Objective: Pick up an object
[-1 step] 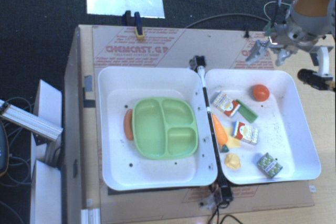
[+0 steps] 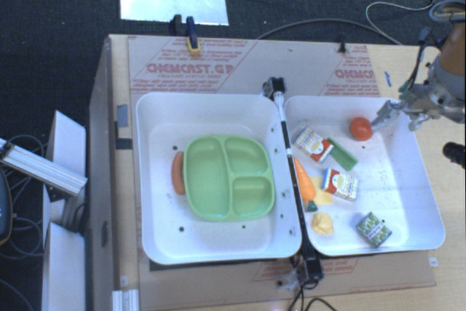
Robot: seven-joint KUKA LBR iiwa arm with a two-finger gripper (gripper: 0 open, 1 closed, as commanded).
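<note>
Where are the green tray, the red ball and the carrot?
green tray [image 2: 229, 178]: camera view, on the ridge where its compartments meet, in the left bin.
red ball [image 2: 360, 128]: camera view, on its round top, in the right bin.
carrot [image 2: 304, 181]: camera view, on the middle of its orange body, by the divider.

The arm [image 2: 450, 62] is grey metal with an orange band above the wrist, ending in a slim grey pincer [image 2: 397, 113].

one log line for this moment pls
hand: over right bin, beside red ball | held: nothing seen | green tray: left bin
</note>
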